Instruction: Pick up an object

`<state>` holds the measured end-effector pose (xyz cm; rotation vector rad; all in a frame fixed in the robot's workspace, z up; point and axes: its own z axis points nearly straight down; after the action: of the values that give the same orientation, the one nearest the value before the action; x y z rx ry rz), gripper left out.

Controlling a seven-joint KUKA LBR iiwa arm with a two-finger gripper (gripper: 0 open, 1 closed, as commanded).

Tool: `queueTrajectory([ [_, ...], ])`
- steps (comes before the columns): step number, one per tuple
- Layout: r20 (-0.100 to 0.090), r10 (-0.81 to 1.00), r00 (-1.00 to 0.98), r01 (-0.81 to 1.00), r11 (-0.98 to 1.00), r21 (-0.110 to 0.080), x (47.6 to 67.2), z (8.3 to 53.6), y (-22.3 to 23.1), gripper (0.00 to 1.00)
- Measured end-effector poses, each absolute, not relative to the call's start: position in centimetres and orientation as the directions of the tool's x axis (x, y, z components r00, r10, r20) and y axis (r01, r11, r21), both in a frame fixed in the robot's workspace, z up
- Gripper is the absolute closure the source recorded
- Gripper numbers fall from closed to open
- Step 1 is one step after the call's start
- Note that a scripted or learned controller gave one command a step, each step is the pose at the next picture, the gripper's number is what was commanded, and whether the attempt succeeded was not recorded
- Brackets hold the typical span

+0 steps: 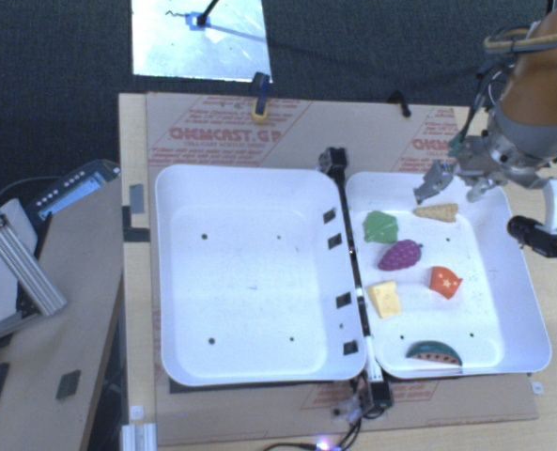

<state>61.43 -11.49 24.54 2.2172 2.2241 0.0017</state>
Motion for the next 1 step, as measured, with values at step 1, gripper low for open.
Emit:
queueTrajectory([
  [1,0.001,1.0,0.005,1.0,-0.005,-0.013,54.24,13.89,-15.11,0.0],
])
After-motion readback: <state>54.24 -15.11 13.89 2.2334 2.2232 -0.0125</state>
